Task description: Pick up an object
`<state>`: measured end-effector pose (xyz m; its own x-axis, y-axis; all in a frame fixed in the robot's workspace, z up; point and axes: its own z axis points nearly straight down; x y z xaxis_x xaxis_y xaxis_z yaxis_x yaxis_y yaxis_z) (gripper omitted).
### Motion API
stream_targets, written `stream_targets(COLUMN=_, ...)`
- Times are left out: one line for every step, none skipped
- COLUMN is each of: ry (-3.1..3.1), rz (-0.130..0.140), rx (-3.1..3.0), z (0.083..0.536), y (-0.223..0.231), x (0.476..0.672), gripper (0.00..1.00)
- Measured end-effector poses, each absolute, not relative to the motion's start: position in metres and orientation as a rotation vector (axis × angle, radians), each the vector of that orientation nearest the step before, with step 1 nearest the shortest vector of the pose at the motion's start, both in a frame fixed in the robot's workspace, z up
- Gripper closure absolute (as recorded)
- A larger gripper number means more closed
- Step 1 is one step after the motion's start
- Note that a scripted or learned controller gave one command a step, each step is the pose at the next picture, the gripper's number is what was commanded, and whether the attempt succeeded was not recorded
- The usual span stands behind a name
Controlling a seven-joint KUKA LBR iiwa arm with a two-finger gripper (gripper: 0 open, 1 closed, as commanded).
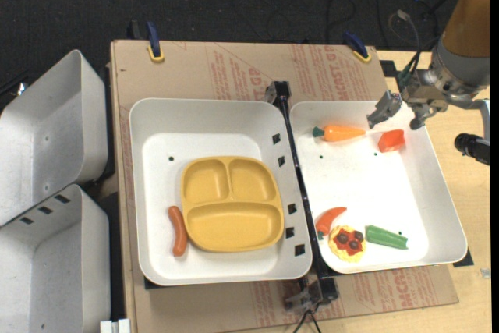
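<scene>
My gripper [400,111] hangs open above the far right of the right bin [437,191], with nothing between its fingers. Just below it lies a small red-orange block [391,139]. An orange carrot [341,133] with a green top rests to its left. Near the bin's front lie a red chili pepper [329,219], a small pizza slice [347,242] and a green pod [387,237].
The left bin [148,191] holds a yellow divided plate [231,203] and a brown sausage [178,230] beside its left side. Black clips run along the seam between the bins. Grey-white containers [47,191] stand at the far left.
</scene>
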<state>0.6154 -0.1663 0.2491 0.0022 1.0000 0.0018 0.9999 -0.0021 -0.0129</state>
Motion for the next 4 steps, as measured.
stream_targets(ry=-2.222, rz=0.001, rx=-2.221, z=0.257, y=-0.166, x=0.618, gripper=0.00)
stream_targets(ry=-2.218, rz=0.005, rx=-2.219, z=0.205, y=-0.168, x=0.627, gripper=0.00)
stream_targets(ry=-2.216, rz=0.006, rx=-2.220, z=0.147, y=-0.170, x=0.617, gripper=0.00)
stream_targets(ry=-2.217, rz=0.005, rx=-2.219, z=0.093, y=-0.169, x=0.615, gripper=0.00)
